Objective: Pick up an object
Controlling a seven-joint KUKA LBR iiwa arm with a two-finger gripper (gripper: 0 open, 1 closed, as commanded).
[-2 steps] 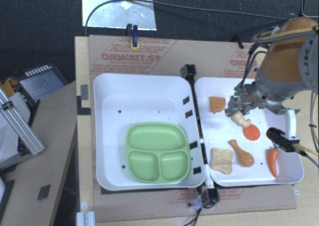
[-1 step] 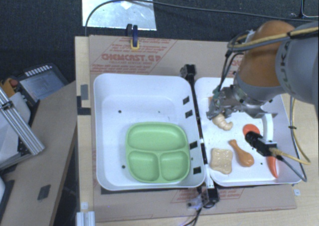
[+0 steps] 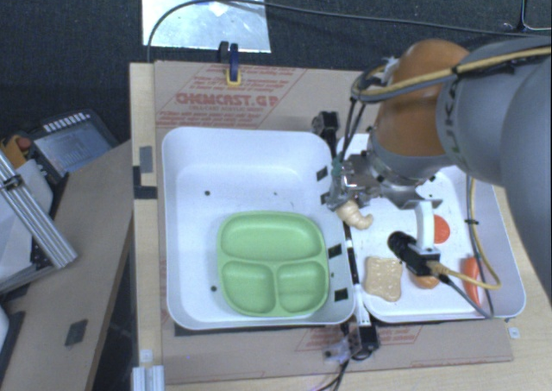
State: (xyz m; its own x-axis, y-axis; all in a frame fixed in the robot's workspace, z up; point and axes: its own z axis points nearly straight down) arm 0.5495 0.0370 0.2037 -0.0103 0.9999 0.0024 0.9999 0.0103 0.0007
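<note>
I have the gripper [image 3: 344, 198] low at the left edge of the right bin [image 3: 504, 290], close to the wall it shares with the left bin [image 3: 224, 165]. A cream curved piece [image 3: 356, 216] lies just under it. I cannot tell whether the jaws are apart or together. Nearer lies a tan cracker [image 3: 383, 278], and to the right a red disc [image 3: 442, 230] and an orange carrot [image 3: 470, 275]. The arm's bulk covers the bin's far part. A green divided plate [image 3: 272, 260] sits in the left bin.
</note>
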